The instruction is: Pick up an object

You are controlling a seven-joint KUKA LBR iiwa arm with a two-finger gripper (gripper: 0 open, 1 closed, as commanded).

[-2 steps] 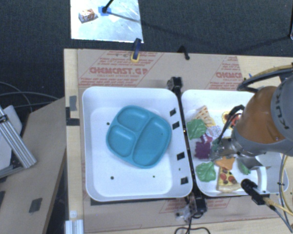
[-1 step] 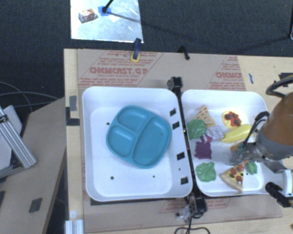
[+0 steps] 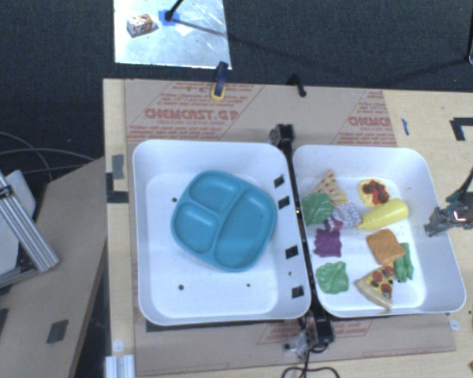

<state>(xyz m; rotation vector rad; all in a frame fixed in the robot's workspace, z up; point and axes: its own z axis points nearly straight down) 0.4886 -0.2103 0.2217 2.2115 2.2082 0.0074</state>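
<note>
The right bin [image 3: 426, 172] holds several toy foods. Among them are a yellow corn-like piece [image 3: 383, 213], a pizza slice [image 3: 376, 284], a green lettuce leaf [image 3: 331, 276], a purple piece [image 3: 328, 241] and an orange block [image 3: 385, 246]. My gripper [image 3: 443, 220] hangs at the bin's right rim, to the right of the yellow piece and apart from all the toys. Nothing shows in its grasp.
The left bin [image 3: 154, 179] carries a blue divided plate [image 3: 225, 219]. A black divider with clips [image 3: 293, 211] runs between the bins. The bins rest on a cardboard sheet [image 3: 189, 113]. A shiny square panel [image 3: 172, 20] lies on the floor beyond the bench.
</note>
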